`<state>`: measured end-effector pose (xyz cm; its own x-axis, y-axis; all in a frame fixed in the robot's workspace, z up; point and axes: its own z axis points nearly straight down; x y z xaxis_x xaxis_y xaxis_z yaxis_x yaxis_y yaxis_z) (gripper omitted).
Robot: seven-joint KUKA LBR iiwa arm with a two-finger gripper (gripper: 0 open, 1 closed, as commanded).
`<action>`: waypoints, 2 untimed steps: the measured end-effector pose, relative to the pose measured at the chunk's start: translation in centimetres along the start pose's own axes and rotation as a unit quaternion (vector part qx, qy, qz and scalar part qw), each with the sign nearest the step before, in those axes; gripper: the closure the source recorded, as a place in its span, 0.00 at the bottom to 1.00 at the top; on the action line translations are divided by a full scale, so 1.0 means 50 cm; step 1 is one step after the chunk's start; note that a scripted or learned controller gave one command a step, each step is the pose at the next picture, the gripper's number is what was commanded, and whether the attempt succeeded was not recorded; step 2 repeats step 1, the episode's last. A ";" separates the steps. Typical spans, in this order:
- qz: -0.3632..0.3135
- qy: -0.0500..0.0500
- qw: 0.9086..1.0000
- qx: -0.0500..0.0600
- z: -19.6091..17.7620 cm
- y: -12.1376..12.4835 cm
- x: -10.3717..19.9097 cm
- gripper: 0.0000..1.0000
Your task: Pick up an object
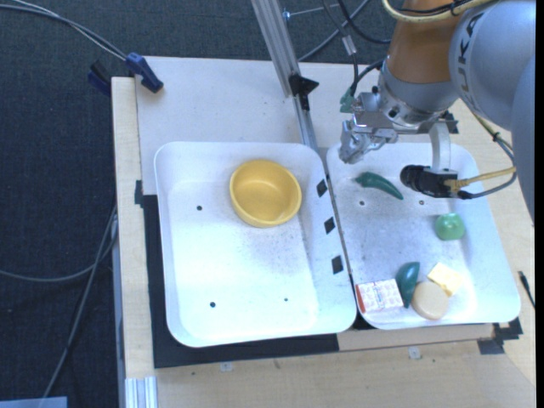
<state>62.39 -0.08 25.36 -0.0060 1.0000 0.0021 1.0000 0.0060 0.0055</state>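
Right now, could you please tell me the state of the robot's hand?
Hand: above the far end of the right bin, near the green pepper; open or closed cannot be told.

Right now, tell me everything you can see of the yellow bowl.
The yellow bowl is a round, plain, matte piece that looks like plastic, with a thick rim and nothing visible inside. It stands upright, mouth up, on the floor of the left white bin, near that bin's far wall and toward the divide between the bins. Only the bin touches it.
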 end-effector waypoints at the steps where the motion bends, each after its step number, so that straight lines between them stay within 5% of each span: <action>1: 0.000 0.000 1.000 0.000 -0.011 0.032 0.112 1.00; 2: 0.000 0.000 1.000 0.000 -0.011 0.032 0.112 1.00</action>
